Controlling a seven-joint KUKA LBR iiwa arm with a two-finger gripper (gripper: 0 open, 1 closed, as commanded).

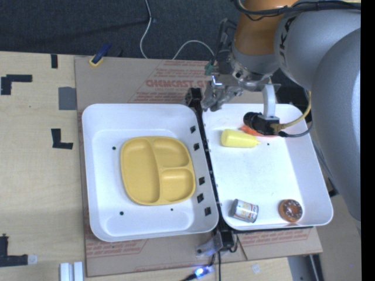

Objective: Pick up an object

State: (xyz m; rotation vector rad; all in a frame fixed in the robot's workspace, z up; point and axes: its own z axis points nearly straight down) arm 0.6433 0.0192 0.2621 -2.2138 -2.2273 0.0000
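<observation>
Upper centre of frame: gripper (214, 95) over right bin's (304, 163) back-left corner, finger state impossible to tell. Yellow object (238, 139) just below-right, open floor around it; can (244, 211) and donut (290, 210) near front rim.

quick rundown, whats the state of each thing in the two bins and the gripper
yellow divided plate: flat, right way up, in the left bin
yellow block: lying on its side, right bin
can: tipped over, on its side
donut-like ring: lying flat near the front corner
gripper: raised over the right bin's back left corner, holding nothing visible
</observation>
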